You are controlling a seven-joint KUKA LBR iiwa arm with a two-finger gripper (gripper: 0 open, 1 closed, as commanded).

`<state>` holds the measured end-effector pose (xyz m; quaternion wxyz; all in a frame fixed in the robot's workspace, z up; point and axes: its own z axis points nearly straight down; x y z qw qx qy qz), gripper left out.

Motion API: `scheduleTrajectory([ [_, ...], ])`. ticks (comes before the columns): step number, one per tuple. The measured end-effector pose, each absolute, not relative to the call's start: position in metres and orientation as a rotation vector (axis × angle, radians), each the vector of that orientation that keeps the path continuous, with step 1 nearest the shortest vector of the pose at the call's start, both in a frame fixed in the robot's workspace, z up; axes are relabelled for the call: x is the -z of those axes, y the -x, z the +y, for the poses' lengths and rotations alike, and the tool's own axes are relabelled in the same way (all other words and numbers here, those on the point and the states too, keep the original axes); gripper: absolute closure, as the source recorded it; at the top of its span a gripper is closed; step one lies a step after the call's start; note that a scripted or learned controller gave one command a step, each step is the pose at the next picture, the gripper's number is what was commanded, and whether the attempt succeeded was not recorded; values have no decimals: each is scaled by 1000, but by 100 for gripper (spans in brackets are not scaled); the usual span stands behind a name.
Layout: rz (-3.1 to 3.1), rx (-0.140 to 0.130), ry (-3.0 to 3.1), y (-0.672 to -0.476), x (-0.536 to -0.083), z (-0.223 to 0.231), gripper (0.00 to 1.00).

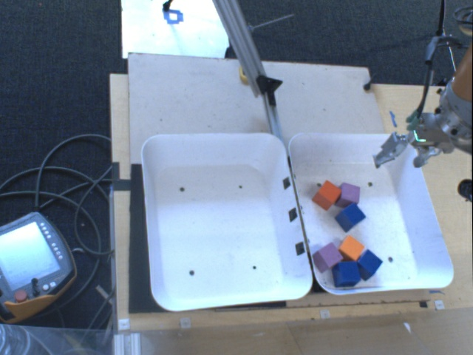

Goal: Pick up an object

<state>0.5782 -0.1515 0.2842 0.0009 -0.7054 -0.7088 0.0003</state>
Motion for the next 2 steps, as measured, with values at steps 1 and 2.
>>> scheduleTrajectory([
  [1,-2227,2,2217,-579,-286,-152,0],
  [2,-2221,-3,2218,-580,-224,-154,0],
])
